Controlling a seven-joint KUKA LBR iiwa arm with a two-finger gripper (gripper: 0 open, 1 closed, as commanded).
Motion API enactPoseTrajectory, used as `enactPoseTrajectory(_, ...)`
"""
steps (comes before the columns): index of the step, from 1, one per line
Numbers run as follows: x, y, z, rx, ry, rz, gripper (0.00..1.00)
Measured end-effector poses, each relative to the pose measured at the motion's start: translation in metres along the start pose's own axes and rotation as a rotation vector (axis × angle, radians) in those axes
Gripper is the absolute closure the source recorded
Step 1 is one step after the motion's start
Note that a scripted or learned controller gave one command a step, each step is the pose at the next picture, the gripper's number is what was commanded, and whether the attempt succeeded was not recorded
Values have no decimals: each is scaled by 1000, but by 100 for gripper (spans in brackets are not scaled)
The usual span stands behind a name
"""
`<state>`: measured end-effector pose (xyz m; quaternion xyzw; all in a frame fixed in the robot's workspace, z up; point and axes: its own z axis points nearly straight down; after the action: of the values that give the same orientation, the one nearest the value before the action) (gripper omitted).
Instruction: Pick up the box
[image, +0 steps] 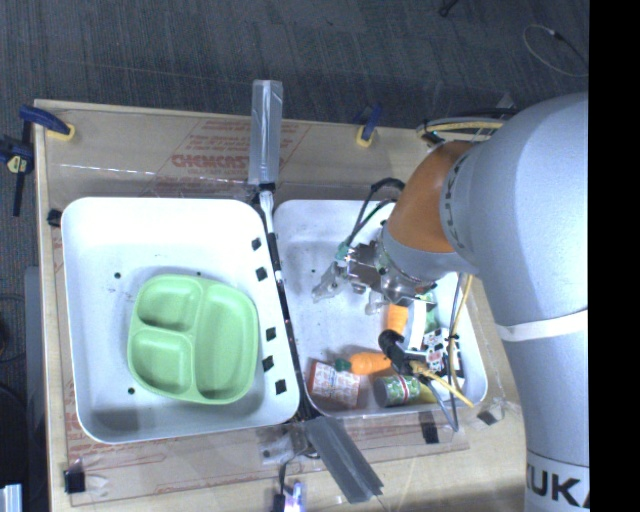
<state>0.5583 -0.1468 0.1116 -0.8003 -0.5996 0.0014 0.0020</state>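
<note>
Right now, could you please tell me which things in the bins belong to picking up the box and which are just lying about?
Part of the job:
- hand, over the right bin
- box, reddish, lying near that bin's front wall

Just lying about:
- green divided plate in the left bin
- orange carrot-like piece
- dark green can
- other small items under the arm, too cluttered to name

We see even, fairly bright overhead light, with the white bins close to washed out along their rims. Soft shadows gather in the left bin's lower corner and under the green tray. A pale sheen lies on the grey arm, and faint glare streaks the clear sheet over the bench. The dark floor beyond is dim and grainy. We find small items in the right bin soft, their labels unreadable.
</note>
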Motion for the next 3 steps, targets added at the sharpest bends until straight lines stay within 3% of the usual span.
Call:
enactPoseTrajectory(1, -41, -52, 21, 1, 2, 300, 0)
enactPoseTrajectory(2, -25, 3, 21, 4, 1, 804, 0)
enactPoseTrajectory(3, -25, 3, 21, 6, 2, 804, 0)
